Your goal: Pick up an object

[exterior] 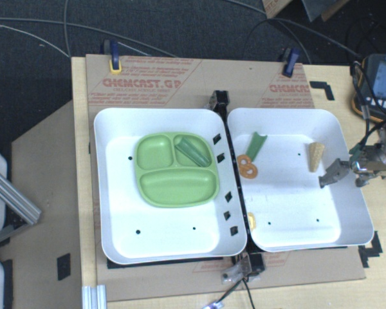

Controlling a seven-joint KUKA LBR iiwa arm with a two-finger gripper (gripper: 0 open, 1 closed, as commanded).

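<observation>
Candidate objects in the right shallow white bin (pixel 347 172): a small tan cone-shaped piece (pixel 316 156) near the bin's right side, a green stick-like piece (pixel 255 145) toward its left, and an orange pretzel-shaped ring (pixel 248 167) touching or just below the green stick's lower end. A tiny yellow item (pixel 251 221) sits at the bin's left wall, too small for me to identify. All of these rest on the bin floor; none is lifted.

The gripper (pixel 328 176) is at the right bin's right side, just below and to the right of the tan cone, apart from it. I cannot tell from this slant how its tips are set. Nothing is visible between them, so I log no grasp.

The left shallow white bin (pixel 109 192) holds a light green divided plate (pixel 177 170) with a darker green oblong piece (pixel 193 151) in its upper right compartment.

Judgement: pick not yet done. Nearest target is the tan cone; the approach, closing and lift all remain. The wooden worktop (pixel 83 172) carries both bins side by side.
</observation>
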